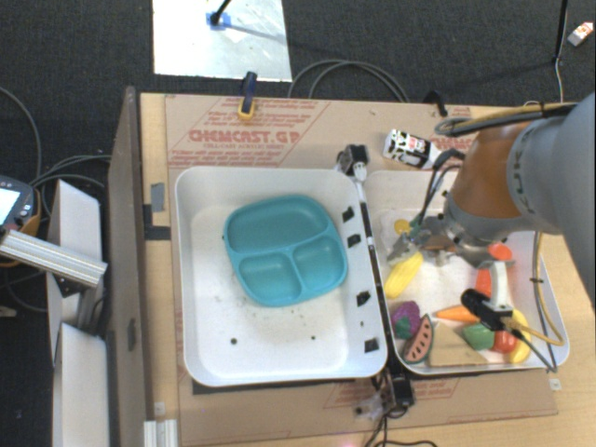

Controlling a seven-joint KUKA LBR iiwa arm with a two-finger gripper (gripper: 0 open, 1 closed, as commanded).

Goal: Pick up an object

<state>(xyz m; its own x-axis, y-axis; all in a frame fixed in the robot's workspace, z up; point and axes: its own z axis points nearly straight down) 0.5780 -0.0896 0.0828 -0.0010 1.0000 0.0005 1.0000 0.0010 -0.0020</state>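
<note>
My gripper (419,250) hangs low in the right bin (549,291), near its left wall, below the orange band of the arm (484,175). It looks open with nothing between its fingers. A yellow corn-like toy (403,274) lies just below and left of it. A small yellow piece (402,224) sits just above it. Farther toward the bin's front lie a purple toy (405,318), a watermelon slice (419,339), a carrot (455,313) and a green piece (478,336). A white and orange toy (495,276) lies to the gripper's right.
The left bin (209,343) holds a teal divided plate (282,249). A divider with black clips (365,250) runs between the bins. A black and white item (407,147) lies on the cardboard behind the right bin. Cables run around the bench.
</note>
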